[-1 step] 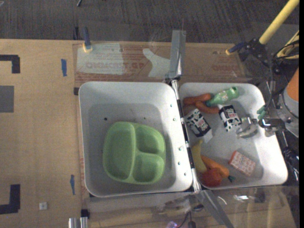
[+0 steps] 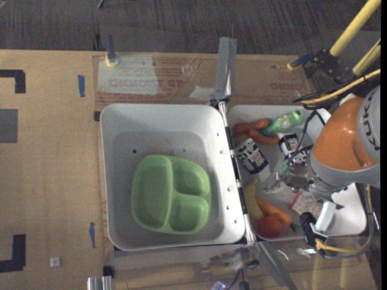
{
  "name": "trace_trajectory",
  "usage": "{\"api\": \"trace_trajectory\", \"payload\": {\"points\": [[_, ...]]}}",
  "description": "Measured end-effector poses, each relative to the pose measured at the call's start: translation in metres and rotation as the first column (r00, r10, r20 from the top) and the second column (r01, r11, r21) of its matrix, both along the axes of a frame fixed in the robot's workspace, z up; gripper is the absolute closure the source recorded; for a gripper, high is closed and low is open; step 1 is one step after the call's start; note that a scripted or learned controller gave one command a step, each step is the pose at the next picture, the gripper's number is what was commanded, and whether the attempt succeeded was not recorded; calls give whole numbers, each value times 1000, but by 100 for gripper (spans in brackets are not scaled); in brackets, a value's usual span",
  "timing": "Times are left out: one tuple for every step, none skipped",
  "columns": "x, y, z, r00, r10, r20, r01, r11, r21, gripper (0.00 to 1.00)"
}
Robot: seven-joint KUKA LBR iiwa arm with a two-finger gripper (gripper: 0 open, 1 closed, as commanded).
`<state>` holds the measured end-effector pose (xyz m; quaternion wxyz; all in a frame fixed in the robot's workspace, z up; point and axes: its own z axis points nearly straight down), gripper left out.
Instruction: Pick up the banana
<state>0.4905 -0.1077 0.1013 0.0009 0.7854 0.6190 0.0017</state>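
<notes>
The banana [image 2: 253,200] is a pale yellow strip lying along the left wall of the right bin [image 2: 357,219], partly hidden under an orange carrot [image 2: 275,211]. My gripper [image 2: 279,182] hangs low over the middle of that bin, a little right of and above the banana. The grey wrist with its orange band [image 2: 341,144] covers much of what lies beneath. Nothing can be seen held at the gripper.
The left bin [image 2: 121,132] holds a green divided plate [image 2: 171,193]. In the right bin lie a red round fruit [image 2: 270,226], two black-and-white cartons [image 2: 251,154], a green bottle [image 2: 284,122] and another carrot [image 2: 250,127]. A metal divider [image 2: 225,71] stands behind the bins.
</notes>
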Motion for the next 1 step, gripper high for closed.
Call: {"api": "trace_trajectory", "payload": {"points": [[-6, -26, -10, 996, -85, 10, 85, 996, 1, 0]]}}
